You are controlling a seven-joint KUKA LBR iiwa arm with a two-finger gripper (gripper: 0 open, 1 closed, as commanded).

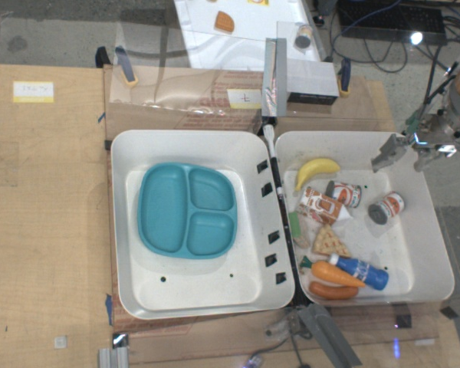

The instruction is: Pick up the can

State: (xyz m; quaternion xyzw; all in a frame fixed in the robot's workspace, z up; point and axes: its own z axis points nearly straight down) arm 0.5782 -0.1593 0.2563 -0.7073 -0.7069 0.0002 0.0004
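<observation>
White bins sit side by side on the bench. Left bin (130,228) holds a teal divided tray (188,210), flat. Right bin (437,259) holds the clutter: banana (316,170) near the top left, a red-and-white carton (323,205) below it with a second can (346,194) touching its right side, a cracker wedge (329,243), a carrot (331,274), a blue bottle (362,272) lying across it.

Can (385,208) — on its side, right of centre in the right bin, apart from the pile, grey end facing the camera.

Gripper (401,153) — above the bin's upper right corner, well off the can; open or closed, cannot tell.
</observation>
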